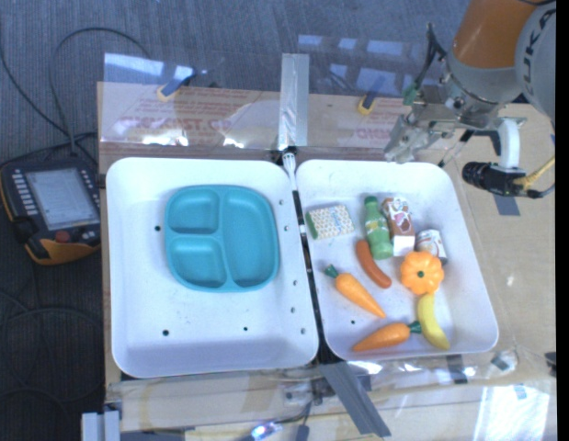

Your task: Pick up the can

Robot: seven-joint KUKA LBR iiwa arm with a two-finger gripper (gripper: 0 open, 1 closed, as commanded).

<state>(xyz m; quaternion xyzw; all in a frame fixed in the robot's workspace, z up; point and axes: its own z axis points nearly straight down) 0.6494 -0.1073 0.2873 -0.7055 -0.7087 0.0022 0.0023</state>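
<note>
The arm comes in at the upper right of the frame, its orange band near the top edge and the grey wrist below it. The gripper (411, 145) hangs above the far rim of the right bin (468, 237), just outside the bin's upper edge, with its fingers pointing down and slightly spread; nothing sits between them.

The can (431, 244) lies in the right bin, toward the right side of the cluster of toys, just above the small orange pumpkin (421, 272) and touching or nearly touching it. It sits well below the gripper in the frame. To its left stands a small carton (398, 220) with a red and white label, and beside that a green bottle (377, 227). A pale, patterned sponge-like block (328, 220) rests near the bin's left wall. A reddish carrot (373, 264) lies under the bottle, an orange carrot (357, 292) slants below it, and another orange carrot (383, 336) lies along the near rim next to a yellow banana (432, 322).

The left bin (137, 320) holds a blue divided plate (220, 237) with three compartments, placed in its upper middle.

Both bins rest on the desk (532, 274). At the far left of the frame a handheld control pendant (50, 205) lies on the dark carpet, with cables looping around it.
</note>
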